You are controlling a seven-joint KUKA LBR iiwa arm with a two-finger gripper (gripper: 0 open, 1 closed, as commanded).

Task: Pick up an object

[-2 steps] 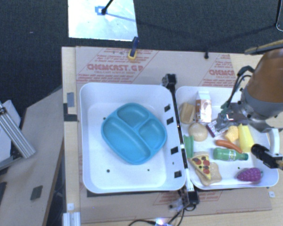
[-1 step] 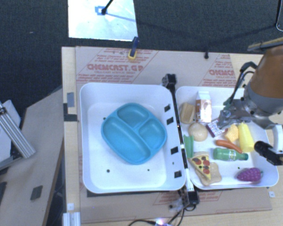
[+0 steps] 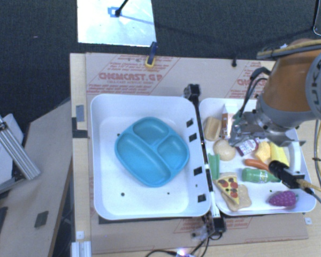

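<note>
The grey-and-orange arm's gripper (image 3: 239,134) hangs over the right white bin (image 3: 302,199), at twelve o'clock from the beige round toy potato (image 3: 224,150); whether its jaws are released or clenched, I cannot tell.

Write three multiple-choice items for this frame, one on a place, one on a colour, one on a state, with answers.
1. Where does the divided plate lie?
A. In the left bin
B. In the right bin
C. On the bare bench

2. What colour is the grape bunch at the right bin's near corner?
A. Yellow
B. Purple
C. Blue

3. How does the pizza slice stand to the end effector?
A. Clamped in it
B. Lying in the bin, apart from it
C. Hanging above the plate

Answers: 1 A, the blue plate sits mid-floor of the left bin. 2 B, the bunch is plainly purple. 3 B, the slice lies flat near the bin's front, while the end effector is farther back among the toys.
</note>
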